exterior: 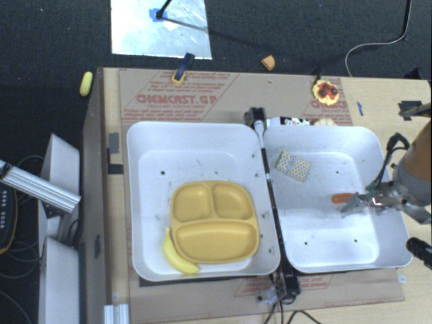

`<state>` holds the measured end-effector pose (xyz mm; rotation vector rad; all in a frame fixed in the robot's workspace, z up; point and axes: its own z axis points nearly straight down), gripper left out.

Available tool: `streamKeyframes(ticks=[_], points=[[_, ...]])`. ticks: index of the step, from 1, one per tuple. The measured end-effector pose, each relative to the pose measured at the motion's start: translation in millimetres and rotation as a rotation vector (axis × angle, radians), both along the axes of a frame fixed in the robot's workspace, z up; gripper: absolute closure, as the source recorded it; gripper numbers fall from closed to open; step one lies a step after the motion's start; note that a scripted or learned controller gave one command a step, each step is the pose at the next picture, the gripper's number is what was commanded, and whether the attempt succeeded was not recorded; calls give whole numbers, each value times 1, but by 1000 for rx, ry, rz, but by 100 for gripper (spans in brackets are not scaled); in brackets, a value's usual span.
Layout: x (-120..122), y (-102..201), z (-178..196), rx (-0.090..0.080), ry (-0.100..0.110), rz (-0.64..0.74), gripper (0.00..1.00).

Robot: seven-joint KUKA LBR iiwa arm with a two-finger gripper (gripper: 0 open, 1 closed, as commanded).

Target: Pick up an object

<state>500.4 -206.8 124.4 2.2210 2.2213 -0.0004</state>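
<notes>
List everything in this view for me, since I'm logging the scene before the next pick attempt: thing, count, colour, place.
bins: two, white, side by side on the bench.
divided plate: one, yellow, in the left bin, toward its near side.
banana: one, yellow, left bin, against the plate's near-left edge.
patterned square item: one, grey-white, right bin, far-left part.
orange object: one, orange, right bin, just beside the tool tip.
small round toy: one, yellow and red, on the bench beyond the right bin.
small yellow item: one, on the floor left of the bench.
arm's tool: one, grey, over the right bin's right side; finger state unclear.
</notes>
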Motion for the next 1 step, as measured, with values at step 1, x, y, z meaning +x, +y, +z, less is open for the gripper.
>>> streamKeyframes(ticks=[1], points=[[67, 1, -35, 0, -1, 3, 0]])
